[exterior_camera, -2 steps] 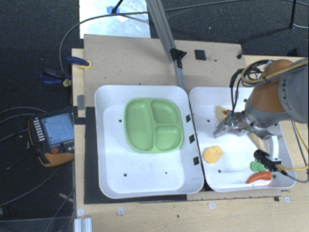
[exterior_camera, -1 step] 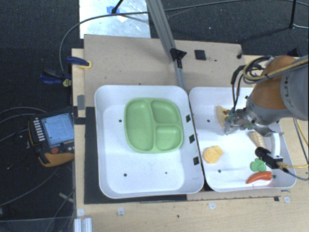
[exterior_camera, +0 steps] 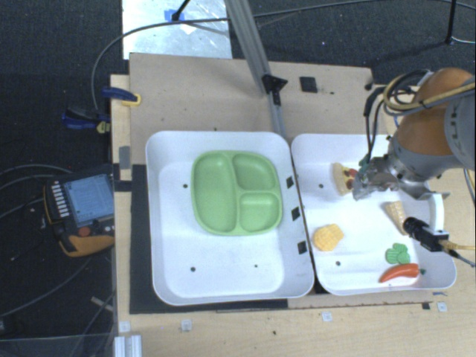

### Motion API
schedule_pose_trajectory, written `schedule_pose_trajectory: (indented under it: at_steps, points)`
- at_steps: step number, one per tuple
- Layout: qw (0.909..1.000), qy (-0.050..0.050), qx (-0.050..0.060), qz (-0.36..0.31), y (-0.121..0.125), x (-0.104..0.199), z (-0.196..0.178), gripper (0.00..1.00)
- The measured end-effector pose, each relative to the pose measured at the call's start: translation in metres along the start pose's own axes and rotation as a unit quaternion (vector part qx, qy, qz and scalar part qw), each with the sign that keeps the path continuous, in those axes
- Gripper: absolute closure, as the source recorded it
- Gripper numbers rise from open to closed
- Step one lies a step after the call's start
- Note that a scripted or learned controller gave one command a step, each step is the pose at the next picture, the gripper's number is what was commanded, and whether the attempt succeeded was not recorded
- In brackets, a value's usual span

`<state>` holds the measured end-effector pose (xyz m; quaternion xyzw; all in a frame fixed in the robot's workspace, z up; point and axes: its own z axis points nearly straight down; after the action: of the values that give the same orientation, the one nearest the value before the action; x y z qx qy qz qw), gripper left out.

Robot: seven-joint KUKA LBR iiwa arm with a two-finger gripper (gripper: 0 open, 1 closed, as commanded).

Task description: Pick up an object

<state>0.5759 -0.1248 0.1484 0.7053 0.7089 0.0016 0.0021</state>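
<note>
Covering part of a small toy (exterior_camera: 342,177), the hand (exterior_camera: 362,185) hides its own fingers.

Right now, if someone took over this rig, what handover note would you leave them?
Gripper: low in the right bin, beside a small yellow-and-red toy; its finger state is unclear and no grasp shows.
Other right-bin items: yellow waffle piece, cone, green piece, red-and-white piece.
Left bin: green divided plate.
Done: approach only. Left: grasp and lift an object.
</note>
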Motion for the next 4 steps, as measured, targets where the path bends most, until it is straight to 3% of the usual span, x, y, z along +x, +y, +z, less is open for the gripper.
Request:
schedule_pose_trajectory:
  at_steps: [1, 2, 4]
  points:
    - [1.0000, 0.000, -0.002, -0.001, 0.000, 0.003, -0.064, 1.00]
    - [1.0000, 0.000, 0.000, -0.001, 0.002, 0.003, -0.086, 1.00]
    - [1.0000, 0.001, 0.001, -0.003, 0.040, 0.113, -0.084, 1.00]
